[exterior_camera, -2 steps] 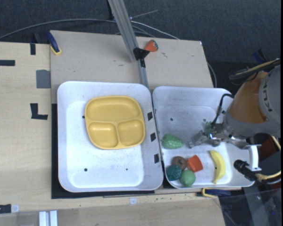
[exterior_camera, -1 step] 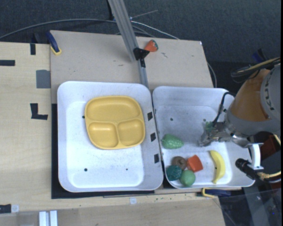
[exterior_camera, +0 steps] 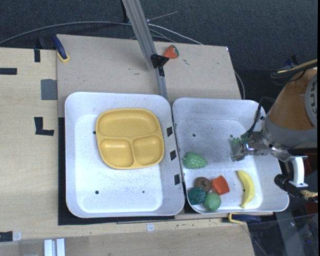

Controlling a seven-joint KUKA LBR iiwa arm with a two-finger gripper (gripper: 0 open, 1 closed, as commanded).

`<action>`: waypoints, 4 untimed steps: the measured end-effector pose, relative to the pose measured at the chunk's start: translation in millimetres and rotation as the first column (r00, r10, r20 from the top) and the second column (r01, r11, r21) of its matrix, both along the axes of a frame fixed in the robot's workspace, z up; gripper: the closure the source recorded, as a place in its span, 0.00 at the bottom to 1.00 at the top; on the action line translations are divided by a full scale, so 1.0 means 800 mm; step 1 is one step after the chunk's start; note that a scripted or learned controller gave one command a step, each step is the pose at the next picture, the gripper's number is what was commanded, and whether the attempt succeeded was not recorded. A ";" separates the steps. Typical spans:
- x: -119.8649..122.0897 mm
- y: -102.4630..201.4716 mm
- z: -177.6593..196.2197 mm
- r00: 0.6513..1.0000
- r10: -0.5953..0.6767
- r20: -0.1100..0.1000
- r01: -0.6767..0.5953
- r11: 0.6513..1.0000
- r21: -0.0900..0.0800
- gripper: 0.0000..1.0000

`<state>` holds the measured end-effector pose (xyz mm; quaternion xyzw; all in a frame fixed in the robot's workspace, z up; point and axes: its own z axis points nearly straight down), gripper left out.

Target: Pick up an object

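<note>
Green ball (exterior_camera: 213,201), orange block (exterior_camera: 220,185), banana (exterior_camera: 247,188)

One fixed camera looks down at a slant from above the bench (exterior_camera: 21,143), taking in both white bins (exterior_camera: 74,159).

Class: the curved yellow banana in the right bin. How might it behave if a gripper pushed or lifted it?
The curved yellow banana lies flat on the white right bin, so it would probably slide or pivot rather than roll. Its smooth, glossy look suggests a stiff, light toy, perhaps slippery between fingers.
</note>
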<state>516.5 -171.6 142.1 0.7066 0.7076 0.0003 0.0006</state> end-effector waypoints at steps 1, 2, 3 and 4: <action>-0.006 0.010 0.069 1.000 0.001 0.003 -0.001 1.000 -0.001 1.00; -0.004 0.011 0.149 1.000 0.001 0.005 -0.001 1.000 -0.002 1.00; 0.005 0.067 0.134 1.000 0.004 -0.003 -0.004 1.000 0.002 1.00; 0.020 0.129 0.114 1.000 0.005 -0.005 -0.005 1.000 0.002 1.00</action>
